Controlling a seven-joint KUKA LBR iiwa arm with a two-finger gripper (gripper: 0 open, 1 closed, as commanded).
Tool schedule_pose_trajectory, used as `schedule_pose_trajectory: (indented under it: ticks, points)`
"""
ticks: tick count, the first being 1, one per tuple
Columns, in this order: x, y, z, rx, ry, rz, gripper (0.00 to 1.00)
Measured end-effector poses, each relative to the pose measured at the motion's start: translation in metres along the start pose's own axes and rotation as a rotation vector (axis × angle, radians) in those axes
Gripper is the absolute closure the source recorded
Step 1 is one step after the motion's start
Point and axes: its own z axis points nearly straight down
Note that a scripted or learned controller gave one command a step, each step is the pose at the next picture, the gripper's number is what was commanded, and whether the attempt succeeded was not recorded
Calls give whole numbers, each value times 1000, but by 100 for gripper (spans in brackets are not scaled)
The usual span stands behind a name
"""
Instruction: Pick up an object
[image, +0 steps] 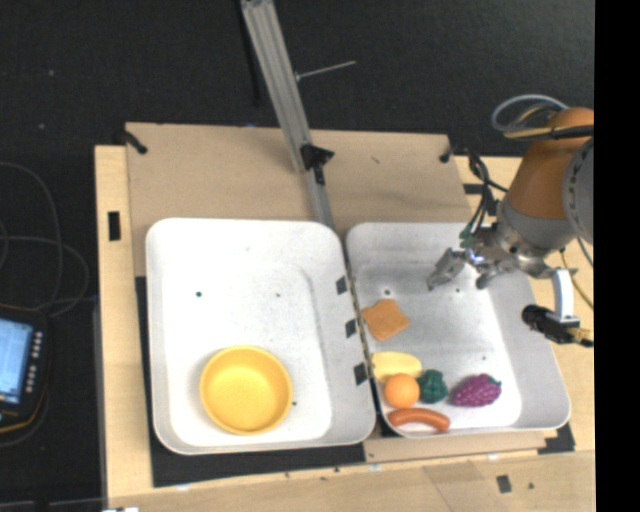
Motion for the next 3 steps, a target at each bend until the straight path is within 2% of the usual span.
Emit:
schedule_pose_trajectory:
  ticks: [1,2,3]
  points:
    - [-1,2,-14,-7,-1,0,100]
    - [7,7,-69,-11,0,-1,100]
    - [6,7,-80,-6,1,-1,100]
